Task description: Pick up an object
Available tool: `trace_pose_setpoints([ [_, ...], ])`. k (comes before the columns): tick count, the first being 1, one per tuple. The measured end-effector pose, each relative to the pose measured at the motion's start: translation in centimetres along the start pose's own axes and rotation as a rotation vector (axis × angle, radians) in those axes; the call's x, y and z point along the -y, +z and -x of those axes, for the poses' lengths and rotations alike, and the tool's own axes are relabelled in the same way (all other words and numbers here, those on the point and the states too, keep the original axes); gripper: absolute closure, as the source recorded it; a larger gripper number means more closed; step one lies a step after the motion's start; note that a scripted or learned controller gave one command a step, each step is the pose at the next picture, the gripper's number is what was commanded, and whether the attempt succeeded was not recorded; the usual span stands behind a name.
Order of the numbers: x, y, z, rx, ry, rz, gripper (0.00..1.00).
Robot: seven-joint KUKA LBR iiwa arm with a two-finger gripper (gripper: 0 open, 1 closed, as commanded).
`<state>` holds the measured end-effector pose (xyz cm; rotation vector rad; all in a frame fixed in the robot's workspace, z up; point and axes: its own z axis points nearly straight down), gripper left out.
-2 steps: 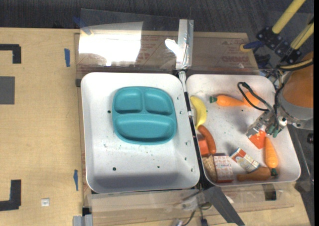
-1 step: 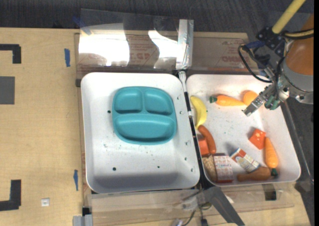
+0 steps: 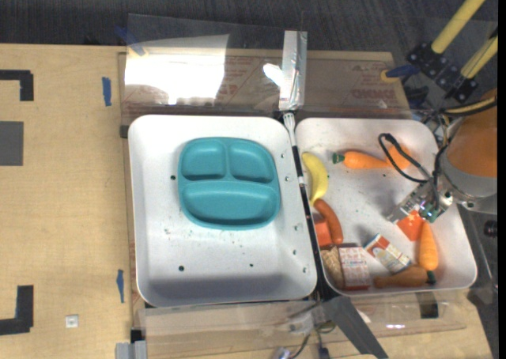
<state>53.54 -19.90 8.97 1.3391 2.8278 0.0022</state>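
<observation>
Two bins sit side by side; the gripper [image 3: 417, 211] hovers low in the right bin [image 3: 462, 270], whether clenched I cannot tell. At its five o'clock lies a carrot [image 3: 428, 247] (probably light, stiff, smooth); grasp across its thick middle.

Divided plate [image 3: 229, 182] in the left bin [image 3: 150, 262]; banana [image 3: 316, 175] and carrot [image 3: 362, 161] in the right bin [image 3: 462, 270]

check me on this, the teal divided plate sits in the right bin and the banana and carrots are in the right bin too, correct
Not quite. The camera view shows the teal divided plate in the left bin, not the right. The banana and carrots are in the right bin, as you said.
</observation>
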Motion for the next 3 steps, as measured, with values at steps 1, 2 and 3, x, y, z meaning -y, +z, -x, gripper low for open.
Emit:
trace_pose_setpoints([
  [1,-0.8,-12.8,-7.9,0.0,0.035,0.004,1.0],
  [2,-8.0,-11.5,-10.4,-0.009,0.053,-0.003,1.0],
  [3,-15.1,-9.5,-11.7,-0.009,0.18,-0.005,1.0],
])
